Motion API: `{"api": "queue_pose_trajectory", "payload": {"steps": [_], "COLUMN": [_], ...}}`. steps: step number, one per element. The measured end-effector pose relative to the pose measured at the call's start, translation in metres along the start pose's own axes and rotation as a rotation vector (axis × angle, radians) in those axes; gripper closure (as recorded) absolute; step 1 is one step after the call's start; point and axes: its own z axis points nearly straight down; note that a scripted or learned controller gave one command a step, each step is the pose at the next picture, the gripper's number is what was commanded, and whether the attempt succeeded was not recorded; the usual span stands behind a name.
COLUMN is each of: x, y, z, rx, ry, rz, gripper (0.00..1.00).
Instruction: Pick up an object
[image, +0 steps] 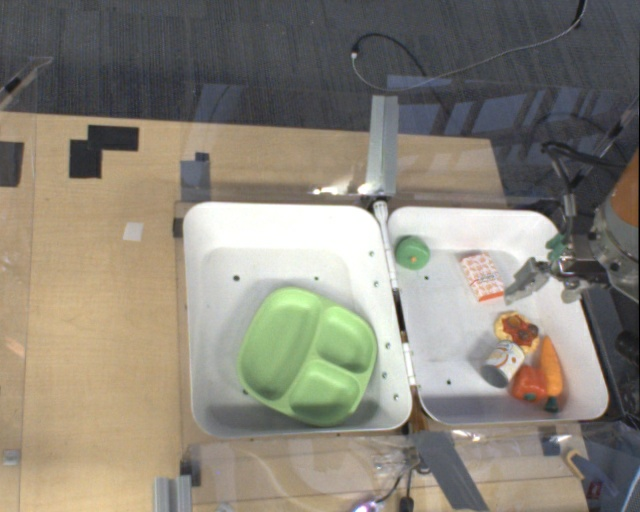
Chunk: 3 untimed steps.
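the pincer (527, 280) is seen at the right edge of the right-hand shallow white bin (440, 395), reaching in from the right; one grey finger (521, 283) slants down and to the left over the bin floor. whether the pincer is wide or narrow cannot be told, and nothing is seen between its fingers.

just left of the finger, one small red-and-white patterned flat packet (481, 275) lies on the bin floor, near but apart from the finger. below the pincer, one small round brownish-red piece of toy food (517, 328) is found, and just beneath it one small silver-and-white can (502, 361) lies on its side. one orange carrot-shaped toy (550, 364) is placed beside the can to the right, and one red-orange pepper-shaped toy (530, 386) rests at the carrot's lower end, close to the bin's front wall. one round green ball-like object (411, 252) sits in the far left corner of the same bin, well apart from the rest. six loose objects are thus counted in the right bin.

in the left-hand shallow white bin (215, 300), one light green plastic plate with three compartments (308, 356) is laid, tilted toward the front right corner. two bins are counted, set side by side on the pale wooden counter (90, 330).
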Motion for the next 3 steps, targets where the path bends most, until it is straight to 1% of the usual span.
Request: {"api": "queue_pose_trajectory", "payload": {"steps": [1, 2, 3], "x": [0.047, -0.024, -0.033], "y": [-0.009, 0.019, 0.08], "z": [0.054, 0.092, 0.188], "rx": [0.0, 0.0, -0.006], "ry": [0.0, 0.0, -0.001], "rz": [-0.005, -0.021, 0.038], "gripper": [0.0, 0.0, 0.0]}}
